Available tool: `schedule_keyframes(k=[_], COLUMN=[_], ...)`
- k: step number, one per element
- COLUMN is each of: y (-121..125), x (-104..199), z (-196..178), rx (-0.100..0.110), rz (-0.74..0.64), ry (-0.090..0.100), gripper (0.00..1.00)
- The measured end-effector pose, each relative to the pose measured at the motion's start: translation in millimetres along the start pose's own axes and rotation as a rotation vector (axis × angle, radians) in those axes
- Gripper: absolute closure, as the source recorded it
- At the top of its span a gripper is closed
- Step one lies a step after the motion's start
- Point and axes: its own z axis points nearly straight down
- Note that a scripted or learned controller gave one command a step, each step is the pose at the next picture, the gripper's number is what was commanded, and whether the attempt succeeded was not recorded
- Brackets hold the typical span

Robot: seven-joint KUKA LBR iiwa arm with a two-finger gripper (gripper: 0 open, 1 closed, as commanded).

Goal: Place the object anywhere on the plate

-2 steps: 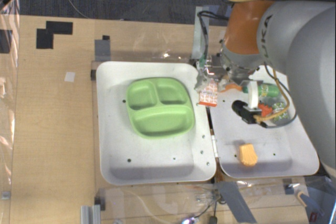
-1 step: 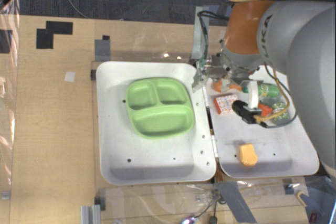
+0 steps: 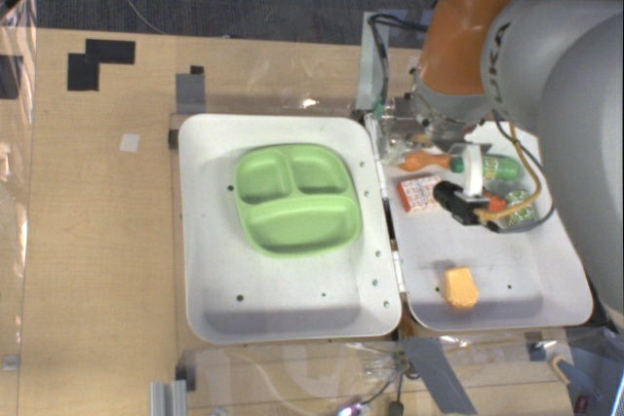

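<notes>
Camera view from above, at a slant: the gripper [image 3: 421, 143] hangs low over the back left corner of the right bin, below the arm's orange band and broad grey body. Its tip is lost among bright metal and glare, so I cannot tell whether the jaws are spread or pressed together, and nothing can be seen pinched between them.

Just beside the gripper lies one small orange tapered piece, carrot-like and smooth [image 3: 425, 161]. Just in front of that rests one flat rectangular card printed in red and white [image 3: 417, 195]. To the right of the orange piece lies one green rounded plastic thing with a pale band [image 3: 503, 169]. Near it is a small red and green cluster [image 3: 515, 207], partly crossed by cable and too small to identify. Well apart, near the front edge, sits one chunky yellow-orange block with rounded corners [image 3: 460, 287].

All of these loose things lie in the shallow white right bin with rounded corners [image 3: 531, 283]. The matching white left bin [image 3: 283, 302] touches it side by side. Near its middle it holds one light green plastic plate, a rounded rectangle moulded into three compartments [image 3: 295, 198].

Both bins sit on a pale tan bench [image 3: 88, 239].
</notes>
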Motion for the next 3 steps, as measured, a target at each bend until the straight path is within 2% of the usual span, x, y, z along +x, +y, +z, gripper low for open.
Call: schedule_keyframes(k=[1, 2, 3], y=[0, -31, -72], x=[72, 124, 166], z=[11, 9, 27], rx=[0.005, 0.005, 0.006], rz=[-0.007, -0.040, -0.209], ry=[0.000, 0.001, 0.001], gripper=[1.00, 1.00, 1.00])
